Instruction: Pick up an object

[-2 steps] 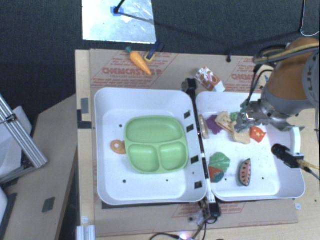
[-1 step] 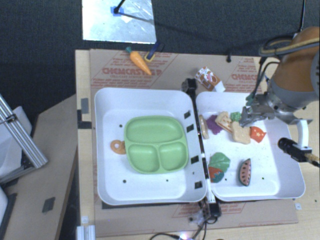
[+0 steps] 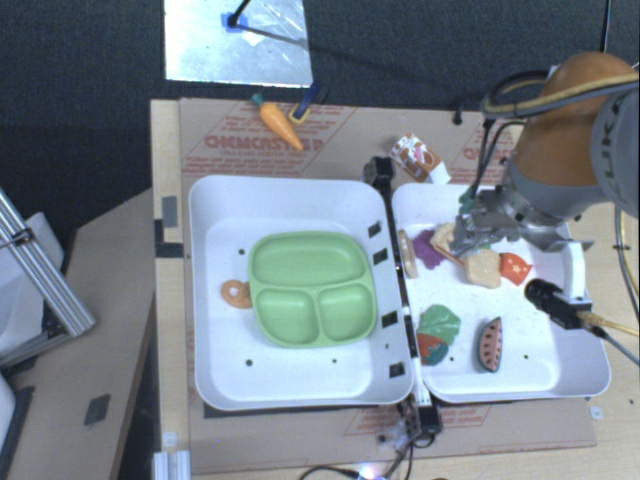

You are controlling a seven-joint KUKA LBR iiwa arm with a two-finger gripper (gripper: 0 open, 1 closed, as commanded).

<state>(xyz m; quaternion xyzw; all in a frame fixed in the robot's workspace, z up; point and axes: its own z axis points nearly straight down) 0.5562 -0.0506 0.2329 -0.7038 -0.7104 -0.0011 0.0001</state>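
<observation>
The beige bread-shaped toy (image 3: pixel 483 268) lies in the right bin (image 3: pixel 575 368), touching a purple piece (image 3: pixel 432 248) and a red piece (image 3: pixel 514 267). The gripper (image 3: pixel 468 236) sits low over its far-left edge, and I cannot tell its state or whether it grasps anything. The left bin (image 3: pixel 215 368) holds a green divided tray (image 3: pixel 310 288).

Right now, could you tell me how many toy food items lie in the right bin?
5 visible: purple piece and tan piece by the gripper, red piece, green-and-red piece, watermelon slice. The arm may hide more.
</observation>
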